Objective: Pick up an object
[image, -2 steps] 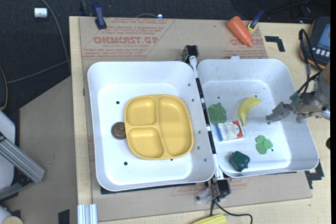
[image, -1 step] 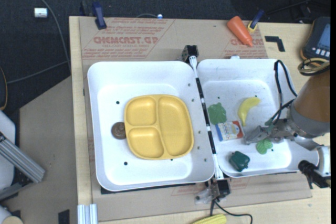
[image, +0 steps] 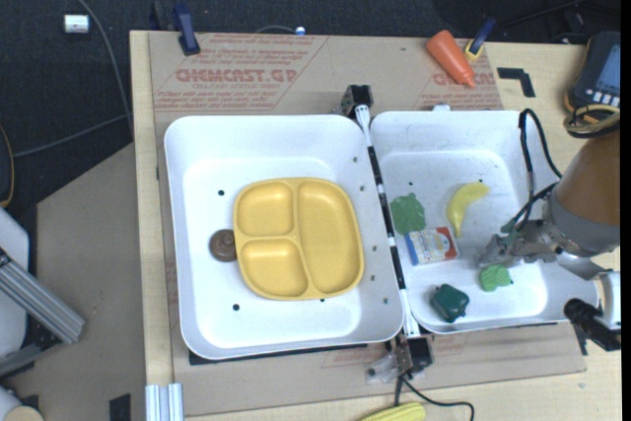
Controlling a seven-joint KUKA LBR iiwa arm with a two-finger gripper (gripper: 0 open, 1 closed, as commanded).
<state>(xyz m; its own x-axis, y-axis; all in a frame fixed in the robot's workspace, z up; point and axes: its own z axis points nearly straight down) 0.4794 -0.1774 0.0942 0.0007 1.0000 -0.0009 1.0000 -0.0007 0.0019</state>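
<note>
Down at the bench's front edge, closest to the lens, a bit of yellow cable end (image: 394,410) pokes out beside the black clamp (image: 412,353) that sits at the seam of the two bins. Behind it, the right bin (image: 444,138) holds my work: a dark green lump (image: 451,301) near the front wall, a pale green piece (image: 495,277) just to its right, a small red, white and blue packet (image: 432,245) by the seam, a leafy green piece (image: 407,211) just behind that packet, and a yellow banana-like piece (image: 463,204) toward the middle.

My gripper (image: 505,249) comes in from the right and sits low inside this bin — right over the pale green piece, touching or nearly touching its upper edge. Whether my jaws are spread or pinched I cannot tell; the metal there is a grey blur and nothing shows clearly between them. My orange band (image: 597,182) and grey wrist (image: 582,230) hang above the bin's right wall.

The left bin (image: 197,153) carries a yellow divided plate (image: 298,238) (three compartments, lying flat) with a small brown round thing (image: 224,245) touching its left rim.

Farther back on the bench top lie an orange carrot-shaped toy (image: 452,59) and a blue clip (image: 184,28) — both well apart from the bins.
</note>
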